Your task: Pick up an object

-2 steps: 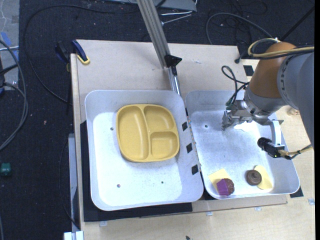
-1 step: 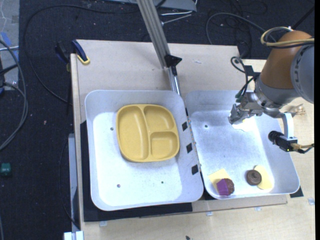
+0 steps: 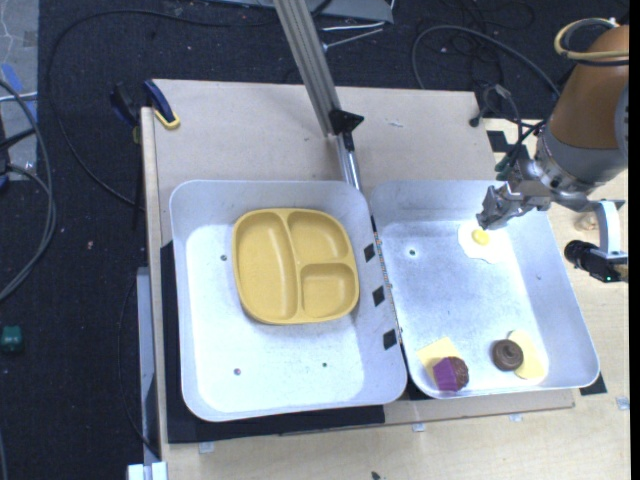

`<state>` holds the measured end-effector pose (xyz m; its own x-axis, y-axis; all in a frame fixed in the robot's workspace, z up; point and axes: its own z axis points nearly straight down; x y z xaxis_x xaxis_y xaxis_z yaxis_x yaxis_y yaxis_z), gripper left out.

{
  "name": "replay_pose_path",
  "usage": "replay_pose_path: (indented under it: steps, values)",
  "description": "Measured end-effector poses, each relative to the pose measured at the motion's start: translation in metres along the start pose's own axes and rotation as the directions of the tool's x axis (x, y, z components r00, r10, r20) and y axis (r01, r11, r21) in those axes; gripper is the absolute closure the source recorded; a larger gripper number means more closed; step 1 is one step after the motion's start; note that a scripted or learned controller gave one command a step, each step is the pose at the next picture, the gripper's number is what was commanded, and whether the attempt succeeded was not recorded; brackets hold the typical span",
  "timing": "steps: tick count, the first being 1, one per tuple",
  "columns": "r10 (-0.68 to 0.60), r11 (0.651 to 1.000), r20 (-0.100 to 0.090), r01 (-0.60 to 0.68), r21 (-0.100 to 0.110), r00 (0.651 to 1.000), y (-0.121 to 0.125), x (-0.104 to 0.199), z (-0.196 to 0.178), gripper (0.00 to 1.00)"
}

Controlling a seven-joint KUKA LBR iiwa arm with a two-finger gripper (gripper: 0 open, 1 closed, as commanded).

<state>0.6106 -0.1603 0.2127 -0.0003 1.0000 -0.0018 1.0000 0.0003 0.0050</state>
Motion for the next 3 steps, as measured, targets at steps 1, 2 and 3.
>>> replay_pose_path:
  steps: [1,2,3]
  values:
    - [-0.002,1.000,-0.001,0.002,0.001,1.000,-0.005,0.008,-0.052,1.00]
    - [-0.006,1.000,-0.002,0.006,0.005,1.000,0.000,0.061,-0.037,1.00]
    - [-0.006,1.000,-0.002,0.006,0.005,1.000,-0.001,0.113,-0.043,1.00]
